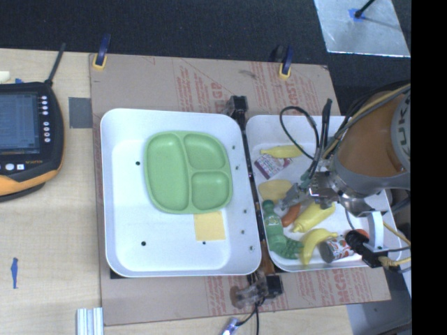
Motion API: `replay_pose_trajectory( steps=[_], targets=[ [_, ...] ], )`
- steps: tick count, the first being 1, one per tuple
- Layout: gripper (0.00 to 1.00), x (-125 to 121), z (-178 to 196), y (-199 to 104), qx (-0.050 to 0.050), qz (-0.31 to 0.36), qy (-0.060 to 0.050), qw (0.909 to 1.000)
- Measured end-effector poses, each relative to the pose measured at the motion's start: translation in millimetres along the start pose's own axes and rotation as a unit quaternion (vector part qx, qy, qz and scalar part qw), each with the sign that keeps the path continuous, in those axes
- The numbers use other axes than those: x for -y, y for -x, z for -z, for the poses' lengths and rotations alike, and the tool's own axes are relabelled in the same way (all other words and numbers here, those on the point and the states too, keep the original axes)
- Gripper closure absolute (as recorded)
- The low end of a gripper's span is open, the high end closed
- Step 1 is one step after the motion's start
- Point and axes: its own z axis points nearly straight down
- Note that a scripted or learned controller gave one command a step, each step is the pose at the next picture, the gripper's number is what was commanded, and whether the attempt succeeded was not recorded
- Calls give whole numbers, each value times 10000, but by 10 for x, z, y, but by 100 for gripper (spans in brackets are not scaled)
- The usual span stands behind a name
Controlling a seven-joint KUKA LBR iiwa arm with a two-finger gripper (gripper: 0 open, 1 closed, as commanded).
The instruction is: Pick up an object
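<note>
The right bin [260, 128] holds a heap of toy food. In it lie a yellow piece [283, 151] at the back, a purple and white packet [269, 165], a yellow lump [274, 188], an orange carrot [292, 214], two yellow banana shapes [315, 217] [312, 243], a green piece [277, 238] and a small can [339, 249]. My gripper [308, 188] hangs low over the middle of this heap, just above the carrot and the yellow lump. The wrist and cables hide its tip.
The left bin [126, 243] carries a green divided plate [187, 171] and a flat yellow square [209, 225]. A tablet controller [24, 138] lies on the bench at far left. Black cables [300, 128] loop over the back of the right bin.
</note>
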Motion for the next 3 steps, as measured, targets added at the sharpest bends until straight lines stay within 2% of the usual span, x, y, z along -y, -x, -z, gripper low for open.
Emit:
replay_pose_trajectory(
  steps=[1,2,3],
  targets=[
    [0,-599,-388,66,3,5,-3,10000],
    [0,-172,-389,169,0,6,-8,10000],
    [100,-171,-288,180,9,28,-17,10000]
  ],
)
